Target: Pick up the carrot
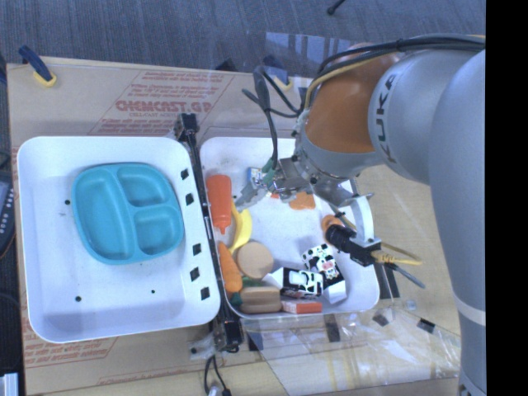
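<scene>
Your target, the carrot (230,269), lies at the near left of the right bin (247,148), hard against the wall between the two bins. It runs lengthwise along that wall and touches the round tan piece (254,259) on its right.

The gripper (266,181) hangs over the far middle of the same bin, well apart from the carrot. You cannot tell from this view whether it is spread or pressed together, and nothing shows between its tips.

To do this step well, bring it nearer and to the left, and turn it so the fingers close across the carrot's narrow width. I judge the wall the main trouble: one finger has little room on that side, and the tan piece crowds the other.

The right bin also holds:
- an orange-red bottle (219,200) by the wall
- a banana (242,228) beside the bottle
- a black-and-white cow toy (317,271) near the front
- a brown loaf-shaped piece (261,298) at the near edge

The left bin (49,246) holds a blue divided plate (128,212).
</scene>
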### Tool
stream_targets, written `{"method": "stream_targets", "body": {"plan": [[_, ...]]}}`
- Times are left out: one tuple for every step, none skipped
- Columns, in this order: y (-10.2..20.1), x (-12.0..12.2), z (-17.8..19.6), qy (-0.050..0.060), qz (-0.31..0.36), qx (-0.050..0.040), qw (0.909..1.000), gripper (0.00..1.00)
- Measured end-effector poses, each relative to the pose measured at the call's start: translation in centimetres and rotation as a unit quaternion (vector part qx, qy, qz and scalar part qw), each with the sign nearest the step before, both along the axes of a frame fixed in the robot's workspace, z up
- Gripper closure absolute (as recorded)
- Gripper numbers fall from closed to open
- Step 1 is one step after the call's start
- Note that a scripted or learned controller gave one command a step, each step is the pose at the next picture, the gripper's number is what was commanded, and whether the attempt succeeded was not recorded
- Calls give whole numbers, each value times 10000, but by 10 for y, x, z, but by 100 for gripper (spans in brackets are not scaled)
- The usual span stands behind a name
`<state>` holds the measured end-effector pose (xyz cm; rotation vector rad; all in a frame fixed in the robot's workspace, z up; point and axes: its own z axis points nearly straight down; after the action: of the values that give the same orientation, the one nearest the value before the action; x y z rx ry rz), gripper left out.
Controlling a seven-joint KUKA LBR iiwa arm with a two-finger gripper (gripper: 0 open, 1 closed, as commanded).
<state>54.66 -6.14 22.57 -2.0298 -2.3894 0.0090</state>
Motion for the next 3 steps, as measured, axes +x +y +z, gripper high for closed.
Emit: {"method": "stream_targets", "body": {"plan": [[-85,35,-9,-6,-442,-26,9990,0],[-8,-8,-19,7,-351,10,9994,0],[-73,18,-36,-11,-44,-16,10000,0]]}}
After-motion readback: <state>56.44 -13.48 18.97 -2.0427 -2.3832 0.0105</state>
